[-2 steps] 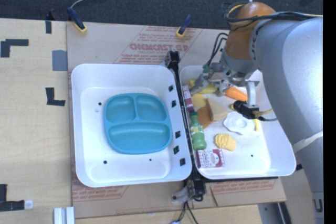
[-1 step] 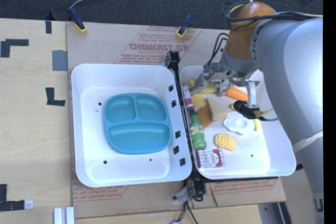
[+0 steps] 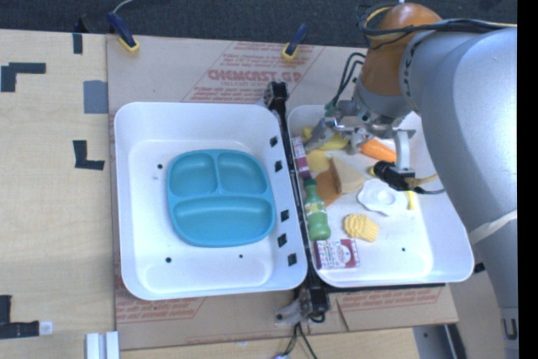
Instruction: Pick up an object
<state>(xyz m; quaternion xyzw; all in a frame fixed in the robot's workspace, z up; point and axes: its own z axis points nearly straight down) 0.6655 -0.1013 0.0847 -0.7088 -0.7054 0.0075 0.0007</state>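
While my gripper (image 3: 349, 129) hangs low over the far end of the right bin (image 3: 437, 261), presumably lining up on the piled toy food there, I cannot tell how it is set. Nearby lie a carrot (image 3: 378, 150), fried egg (image 3: 376, 197), corn cob (image 3: 361, 226) and green bottle (image 3: 316, 214), crowded closely; the blue divided plate (image 3: 222, 197) sits apart in the left bin (image 3: 143, 265).

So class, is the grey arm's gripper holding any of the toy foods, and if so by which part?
It cannot be told. The gripper sits low among the toy foods at the back of the right white bin, beside the orange toy carrot, with no grasp visible.
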